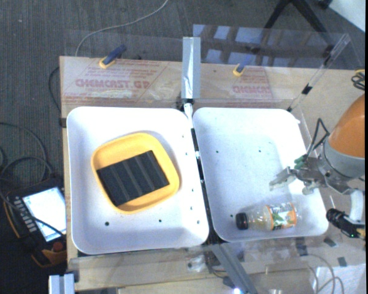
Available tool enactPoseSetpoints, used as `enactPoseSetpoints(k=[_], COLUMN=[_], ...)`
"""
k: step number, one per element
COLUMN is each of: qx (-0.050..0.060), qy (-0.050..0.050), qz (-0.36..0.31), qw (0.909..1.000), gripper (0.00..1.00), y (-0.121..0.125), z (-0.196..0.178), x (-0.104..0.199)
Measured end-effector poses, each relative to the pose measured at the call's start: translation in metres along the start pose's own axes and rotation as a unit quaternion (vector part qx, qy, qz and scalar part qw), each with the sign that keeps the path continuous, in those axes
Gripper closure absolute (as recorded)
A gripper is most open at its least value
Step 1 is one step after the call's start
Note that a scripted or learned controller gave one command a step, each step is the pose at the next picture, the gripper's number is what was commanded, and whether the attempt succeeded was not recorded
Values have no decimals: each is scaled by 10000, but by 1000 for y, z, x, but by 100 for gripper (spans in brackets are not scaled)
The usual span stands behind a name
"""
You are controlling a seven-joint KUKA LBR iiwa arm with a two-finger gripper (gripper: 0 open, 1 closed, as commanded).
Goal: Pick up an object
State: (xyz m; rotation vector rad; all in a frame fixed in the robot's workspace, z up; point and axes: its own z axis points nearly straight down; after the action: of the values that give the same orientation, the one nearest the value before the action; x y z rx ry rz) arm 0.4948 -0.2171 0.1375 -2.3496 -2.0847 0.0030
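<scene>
A small clear bottle (270, 217) with an orange label and a black cap lies on its side near the front of the right bin (245, 139), its cap pointing left. My gripper (292, 182) hangs over the right side of that bin, just above and behind the bottle. Its fingers are spread open and nothing is between them. A yellow dish (135, 171) holding a black ridged pad sits in the middle of the left bin (86, 127).
The arm's grey wrist and orange band (349, 141) reach in over the right bin's right edge. A raised divider (195, 152) separates the two bins. Clear panels and clamps stand behind the bins.
</scene>
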Motion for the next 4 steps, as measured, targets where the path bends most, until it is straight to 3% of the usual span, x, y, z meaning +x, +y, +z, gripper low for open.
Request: enactPoseSetpoints(k=[1, 2, 3, 4], qx=[-65, -103, -6, -6], qy=[-22, -22, 4, 5], qz=[-1425, -1432, -692, -691], qw=[9898, 9896, 9976, 9976], gripper=[0, 100, 100, 0], y=[-9, -6, -12, -12], z=[45, 34, 4, 4], x=[13, 15, 13, 14])
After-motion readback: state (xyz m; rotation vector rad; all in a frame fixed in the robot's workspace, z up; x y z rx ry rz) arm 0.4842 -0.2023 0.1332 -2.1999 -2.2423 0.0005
